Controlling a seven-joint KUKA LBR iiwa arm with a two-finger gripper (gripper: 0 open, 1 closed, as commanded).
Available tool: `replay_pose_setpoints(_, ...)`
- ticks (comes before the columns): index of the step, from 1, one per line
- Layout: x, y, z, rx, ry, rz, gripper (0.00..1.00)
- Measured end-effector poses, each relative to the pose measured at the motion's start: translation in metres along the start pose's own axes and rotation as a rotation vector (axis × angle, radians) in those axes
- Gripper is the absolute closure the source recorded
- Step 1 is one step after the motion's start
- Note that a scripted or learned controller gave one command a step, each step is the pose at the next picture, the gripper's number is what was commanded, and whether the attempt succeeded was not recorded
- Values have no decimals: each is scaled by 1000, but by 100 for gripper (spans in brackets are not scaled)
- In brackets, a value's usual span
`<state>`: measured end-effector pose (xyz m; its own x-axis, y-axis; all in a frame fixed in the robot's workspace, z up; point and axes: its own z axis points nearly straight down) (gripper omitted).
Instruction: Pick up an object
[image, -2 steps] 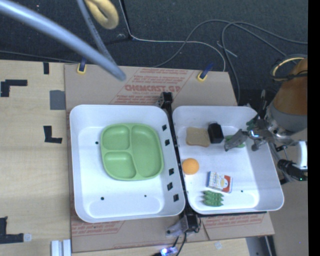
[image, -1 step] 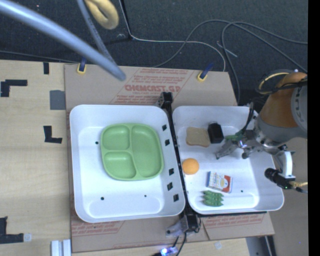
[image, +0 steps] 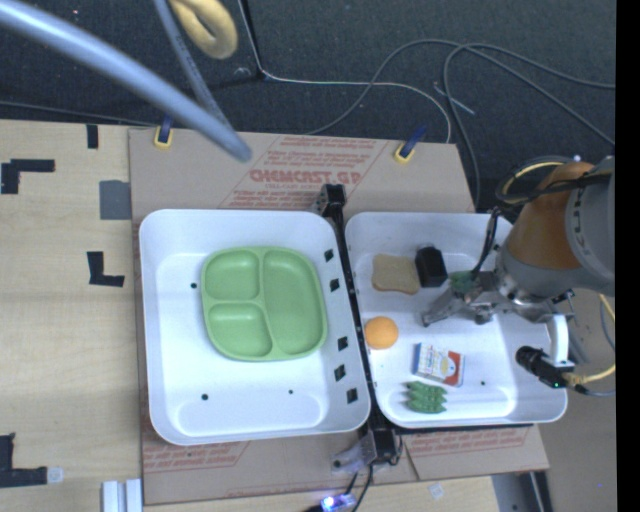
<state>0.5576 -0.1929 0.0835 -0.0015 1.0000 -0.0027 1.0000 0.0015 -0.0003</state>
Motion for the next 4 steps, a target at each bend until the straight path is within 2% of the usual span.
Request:
replay_pose_setpoints(1, 0, 1, -13, -5, -1, 0, 100)
replay_pose_setpoints(3, -10, 2, -107, -4, 2, 0, 100)
replay_pose_setpoints(4, -9, 3, -127, -2, 3, 0, 100)
